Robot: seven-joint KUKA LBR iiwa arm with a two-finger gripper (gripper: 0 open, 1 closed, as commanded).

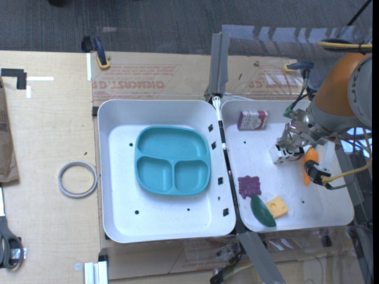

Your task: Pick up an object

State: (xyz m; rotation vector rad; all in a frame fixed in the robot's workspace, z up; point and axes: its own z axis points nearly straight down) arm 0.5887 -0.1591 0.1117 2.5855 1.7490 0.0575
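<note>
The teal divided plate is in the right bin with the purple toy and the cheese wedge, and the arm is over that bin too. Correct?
Not quite. The camera view shows the teal divided plate alone in the left bin. The purple toy, cheese wedge and gripper are at the right bin.

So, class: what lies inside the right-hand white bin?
In the right bin: a pink can, a purple piece, a green piece, a yellow block and an orange item. The gripper covers whatever lies beneath it.
</note>
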